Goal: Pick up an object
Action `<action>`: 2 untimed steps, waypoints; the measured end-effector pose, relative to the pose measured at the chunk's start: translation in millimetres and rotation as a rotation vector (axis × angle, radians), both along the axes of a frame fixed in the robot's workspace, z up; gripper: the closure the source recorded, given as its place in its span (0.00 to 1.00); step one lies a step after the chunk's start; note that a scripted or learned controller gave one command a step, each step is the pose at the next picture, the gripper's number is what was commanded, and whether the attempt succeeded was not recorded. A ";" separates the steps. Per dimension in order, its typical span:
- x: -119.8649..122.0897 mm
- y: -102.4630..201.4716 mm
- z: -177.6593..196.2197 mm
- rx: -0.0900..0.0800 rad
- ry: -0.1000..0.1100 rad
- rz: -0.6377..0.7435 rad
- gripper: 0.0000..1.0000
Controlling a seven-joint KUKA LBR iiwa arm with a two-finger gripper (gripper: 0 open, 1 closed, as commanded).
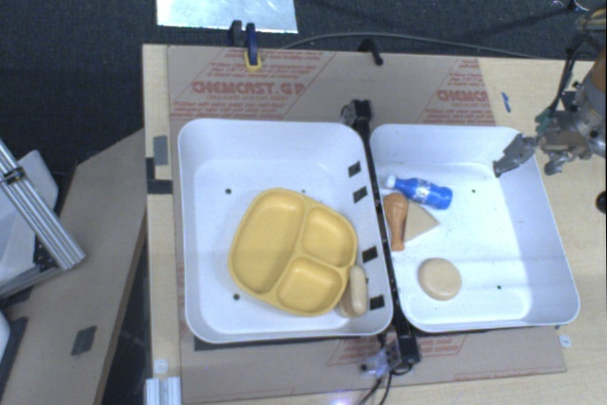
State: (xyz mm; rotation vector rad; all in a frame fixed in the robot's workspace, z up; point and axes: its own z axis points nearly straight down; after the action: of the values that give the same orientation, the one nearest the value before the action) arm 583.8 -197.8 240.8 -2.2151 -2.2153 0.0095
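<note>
The right bin (545, 232) holds a blue bottle (423, 192) lying on its side, an orange cone-shaped piece (395, 219) on a pale wedge (421, 224), and a round tan disc (440, 279). In the left bin (204, 204) lie a yellow divided tray (294, 251) and a beige oblong piece (357, 290) beside it. My gripper (527, 162) hangs over the right bin's far right corner, well to the right of the bottle. Its fingers are spread, so it is open with nothing between them.
Both bins rest on a brown cardboard sheet (285, 85) on the bench. A black divider with clips (375, 204) runs between the bins. A blue and yellow clamp (250, 47) sits at the cardboard's far edge. The right bin's floor is bare white below the gripper.
</note>
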 end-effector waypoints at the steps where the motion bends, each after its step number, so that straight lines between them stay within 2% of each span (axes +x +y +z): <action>1: 2.4 0.9 7.5 -0.002 -0.012 0.003 0.00; 2: 6.1 0.5 -54.2 -0.002 -0.009 0.002 0.00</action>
State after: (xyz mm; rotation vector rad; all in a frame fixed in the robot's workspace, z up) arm 589.9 -197.3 186.6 -2.2182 -2.2234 0.0014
